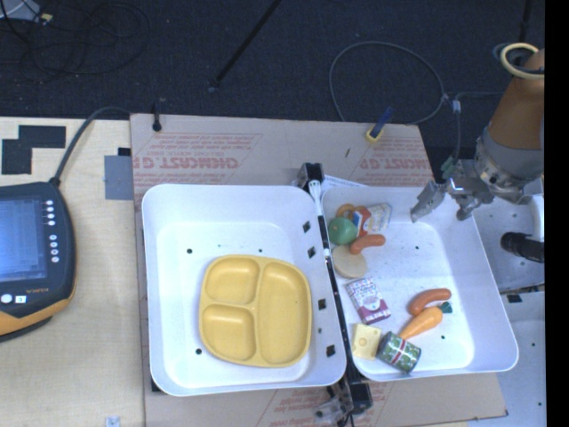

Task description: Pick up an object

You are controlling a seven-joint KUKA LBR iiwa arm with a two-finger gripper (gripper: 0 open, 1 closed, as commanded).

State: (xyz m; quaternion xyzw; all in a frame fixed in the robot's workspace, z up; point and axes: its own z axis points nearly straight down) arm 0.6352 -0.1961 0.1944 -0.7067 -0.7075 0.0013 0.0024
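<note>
- Two shallow white plastic bins sit side by side; take the right white bin [462, 350] as your landmark, since every pickable item lies in it.
- Left of that bin, the left white bin [169, 265] carries a yellow divided plastic plate [256, 310], well away from the arm.
- Inside the landmark bin's far-left corner you have a green round toy vegetable [341, 230] and a small red sausage-shaped toy [371, 241], touching or nearly so.
- Toward its near side lie an orange toy carrot [420, 323] and a green-labelled tin can [397, 352], the carrot's long axis running diagonally from near-left to far-right.
- Over the bin's far-right rim hangs the grey two-finger gripper [444, 201], its fingers spread apart with nothing between them.
- From the gripper, the cluster lies leftward and slightly nearer to you; the carrot lies well toward the near side. The cluster looks the shorter reach.
</note>
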